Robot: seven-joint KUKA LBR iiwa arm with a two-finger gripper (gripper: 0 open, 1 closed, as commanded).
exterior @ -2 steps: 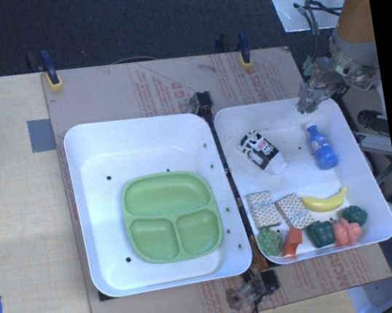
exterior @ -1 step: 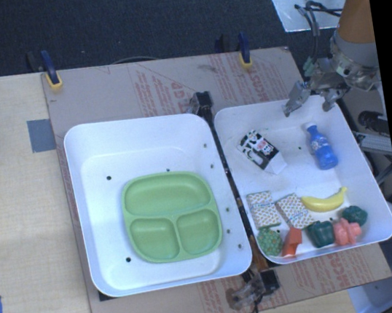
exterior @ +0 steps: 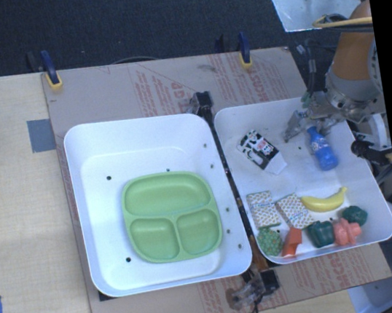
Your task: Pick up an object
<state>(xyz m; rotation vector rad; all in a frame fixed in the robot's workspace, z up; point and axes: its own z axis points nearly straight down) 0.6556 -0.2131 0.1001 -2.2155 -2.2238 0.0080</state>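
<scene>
Two white bins sit side by side on the table. The left bin, centre-left of the frame, holds a green divided plate and nothing graspable apart from it. The right bin carries the loose items. From left to right along its lower edge: a green leafy piece, two patterned packets and, an orange carrot-like piece, a dark green piece, a banana, and a red piece with a green one at the lower right corner. Higher in the bin lies a black-and-white carton, tilted, and to its right a blue bottle.

The gripper stands at the upper right of the frame, over the top part of the right bin. Whether it is spread or closed cannot be read here; nothing is seen held.

The nearest candidate is judged to be the bottle. It lies just below the gripper in the frame, close to touching it. Its long axis runs nearly up and down the frame, slightly slanted, with the narrower end toward the gripper and the broader end toward the banana. A short drop toward the lower frame edge would bring the gripper over it; closing across the axis, left to right, looks the sounder approach. The carton lies well to the left.
</scene>
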